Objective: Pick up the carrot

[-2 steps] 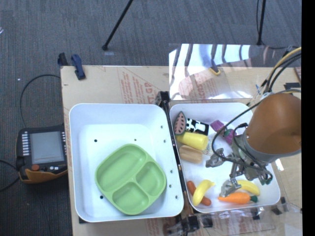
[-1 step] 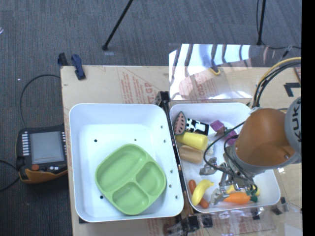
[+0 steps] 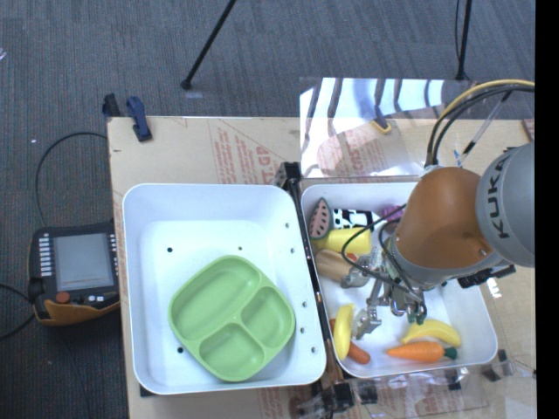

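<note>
Camera view from above has the claw (image 3: 384, 308) hanging low inside the right bin (image 3: 486, 308), under the orange band of the arm (image 3: 441, 221); its metal fingers point down toward the bin floor, but the linkage is too cluttered and small to read, so whether they are parted or closed cannot be told; nothing can be seen caught between them. Just beside the claw, toward the bin's near wall and a little to the picture's right, lies the carrot (image 3: 417, 351); it rests flat on the bin floor, its long axis running roughly left to right across the picture, the green top at the right end, the orange point toward the left; it looks apart from the claw, not touching it. A banana (image 3: 432, 331) lies just above the carrot, close enough to get in the way; a second yellow fruit (image 3: 344, 331) stands to the claw's left with a small orange-red piece (image 3: 358, 353) at its foot; a watermelon slice (image 3: 320, 218) and a black-and-white patterned item (image 3: 365, 219) sit near the far wall. By my judgement the next move is a short shift toward the near-right, with the fingers set across the carrot's width. The left bin (image 3: 144, 234) holds a green divided plate (image 3: 232, 318); both bins rest on the table (image 3: 201, 151).
</note>
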`<state>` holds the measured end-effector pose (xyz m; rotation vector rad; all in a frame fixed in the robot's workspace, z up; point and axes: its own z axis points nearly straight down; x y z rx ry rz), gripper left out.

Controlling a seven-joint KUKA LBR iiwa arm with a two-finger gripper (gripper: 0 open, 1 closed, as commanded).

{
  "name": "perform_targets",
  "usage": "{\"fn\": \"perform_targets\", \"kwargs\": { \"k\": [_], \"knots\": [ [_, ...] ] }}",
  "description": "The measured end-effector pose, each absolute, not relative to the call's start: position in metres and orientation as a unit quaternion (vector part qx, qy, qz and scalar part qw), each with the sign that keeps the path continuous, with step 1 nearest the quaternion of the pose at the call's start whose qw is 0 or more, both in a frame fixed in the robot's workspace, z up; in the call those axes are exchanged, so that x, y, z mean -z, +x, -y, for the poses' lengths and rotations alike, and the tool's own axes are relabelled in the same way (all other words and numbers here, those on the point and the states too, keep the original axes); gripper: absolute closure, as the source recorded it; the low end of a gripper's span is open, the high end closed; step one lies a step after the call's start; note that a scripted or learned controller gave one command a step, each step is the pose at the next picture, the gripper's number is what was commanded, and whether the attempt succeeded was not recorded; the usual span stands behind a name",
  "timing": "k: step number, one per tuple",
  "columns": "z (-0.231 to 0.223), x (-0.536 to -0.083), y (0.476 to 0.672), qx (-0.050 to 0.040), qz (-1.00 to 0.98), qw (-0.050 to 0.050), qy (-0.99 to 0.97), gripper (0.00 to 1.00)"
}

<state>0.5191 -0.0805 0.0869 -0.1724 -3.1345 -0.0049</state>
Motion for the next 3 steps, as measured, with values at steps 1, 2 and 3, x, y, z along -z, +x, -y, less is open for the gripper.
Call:
{"fn": "perform_targets", "kwargs": {
  "k": [1,2,3],
  "knots": [
    [0.083,-0.092,0.484,-0.0011,0.999,-0.015,-0.042,0.0],
    [0.081,-0.1,0.482,0.0007,0.999,-0.008,-0.044,1.0],
    [0.096,-0.099,0.477,0.0011,0.995,-0.001,0.099,1.0]
  ]
}}
